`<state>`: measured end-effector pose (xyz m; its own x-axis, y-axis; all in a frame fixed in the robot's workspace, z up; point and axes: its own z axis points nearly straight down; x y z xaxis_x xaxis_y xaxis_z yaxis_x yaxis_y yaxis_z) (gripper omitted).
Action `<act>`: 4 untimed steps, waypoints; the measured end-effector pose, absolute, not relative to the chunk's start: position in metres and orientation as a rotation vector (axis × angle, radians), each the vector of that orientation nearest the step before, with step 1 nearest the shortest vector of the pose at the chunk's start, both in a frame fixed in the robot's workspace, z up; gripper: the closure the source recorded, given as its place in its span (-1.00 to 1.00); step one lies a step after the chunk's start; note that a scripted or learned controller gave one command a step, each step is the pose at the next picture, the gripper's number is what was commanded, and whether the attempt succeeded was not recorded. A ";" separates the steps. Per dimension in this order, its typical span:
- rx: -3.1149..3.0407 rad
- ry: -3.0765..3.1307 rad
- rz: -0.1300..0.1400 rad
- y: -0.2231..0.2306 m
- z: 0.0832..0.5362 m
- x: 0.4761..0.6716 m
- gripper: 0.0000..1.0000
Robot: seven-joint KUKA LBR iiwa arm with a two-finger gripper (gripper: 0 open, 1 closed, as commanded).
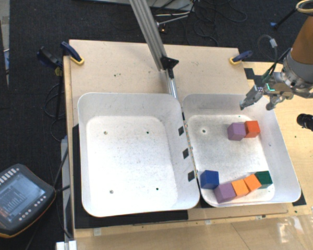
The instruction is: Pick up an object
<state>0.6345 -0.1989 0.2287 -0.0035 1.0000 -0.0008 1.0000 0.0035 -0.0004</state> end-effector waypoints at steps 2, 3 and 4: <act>2.210 2.209 0.006 -0.201 0.117 0.629 -1.00; 2.206 2.208 0.014 -0.201 0.119 0.633 -1.00; 2.197 2.212 0.029 -0.196 0.130 0.637 1.00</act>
<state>0.6370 -0.1961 0.1305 -0.0066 1.0000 -0.0041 0.9995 0.0068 0.0300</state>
